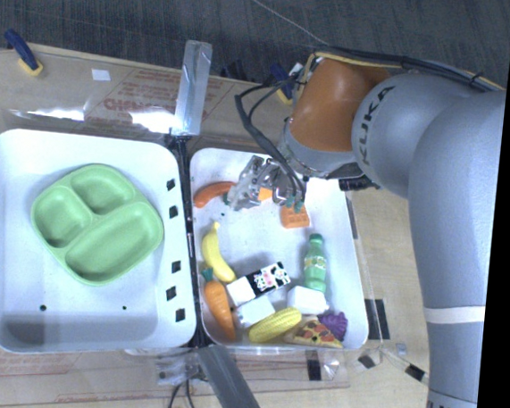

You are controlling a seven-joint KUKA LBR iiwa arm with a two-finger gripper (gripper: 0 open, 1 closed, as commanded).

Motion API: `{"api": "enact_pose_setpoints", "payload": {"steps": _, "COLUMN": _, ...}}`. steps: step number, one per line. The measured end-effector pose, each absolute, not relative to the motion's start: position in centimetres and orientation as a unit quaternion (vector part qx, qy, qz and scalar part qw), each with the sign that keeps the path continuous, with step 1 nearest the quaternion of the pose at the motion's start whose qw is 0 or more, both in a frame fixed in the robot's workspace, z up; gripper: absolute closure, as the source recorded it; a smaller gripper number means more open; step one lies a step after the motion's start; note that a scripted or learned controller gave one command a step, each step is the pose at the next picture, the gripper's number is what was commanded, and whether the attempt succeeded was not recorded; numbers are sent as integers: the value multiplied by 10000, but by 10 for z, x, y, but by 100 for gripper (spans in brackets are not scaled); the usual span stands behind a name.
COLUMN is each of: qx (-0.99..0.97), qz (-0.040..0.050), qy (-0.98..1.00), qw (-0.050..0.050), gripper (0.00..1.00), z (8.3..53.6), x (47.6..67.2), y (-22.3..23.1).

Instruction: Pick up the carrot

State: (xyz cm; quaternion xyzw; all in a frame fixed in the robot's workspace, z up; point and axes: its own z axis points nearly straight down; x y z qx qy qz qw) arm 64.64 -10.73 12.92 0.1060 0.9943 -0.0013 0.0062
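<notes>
**Inspector:** Gripper hangs over the far end of the right bin. Whether it is open or closed cannot be told, nor whether it has hold of anything.

**Clerk:** And the carrot?

**Inspector:** Carrot lies at the near end of that bin, against its left wall, green top pointing towards the gripper. Its long axis runs roughly along that wall.

**Clerk:** Relation to the gripper?

**Inspector:** Well apart, towards the view's bottom and slightly left, with a banana between them. An orange piece lies just beside the gripper. In my judgement that is not the carrot.
</notes>
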Motion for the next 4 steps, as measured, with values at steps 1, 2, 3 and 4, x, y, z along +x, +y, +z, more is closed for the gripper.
{"api": "enact_pose_setpoints", "payload": {"steps": 1, "qx": 1056, "qz": -13, "qy": 9944, "qw": 60, "gripper": 0, "z": 129, "x": 646, "y": -107}}
{"api": "enact_pose_setpoints", "payload": {"steps": 2, "qx": 1655, "qz": -1, "qy": 9862, "qw": -9, "gripper": 0, "z": 92, "x": 639, "y": -130}}
{"api": "enact_pose_setpoints", "payload": {"steps": 3, "qx": 1616, "qz": -2, "qy": 9868, "qw": 3, "gripper": 100, "z": 104, "x": 640, "y": -128}}
{"api": "enact_pose_setpoints", "payload": {"steps": 4, "qx": 1560, "qz": 3, "qy": 9878, "qw": 35, "gripper": 100, "z": 165, "x": 565, "y": -92}}
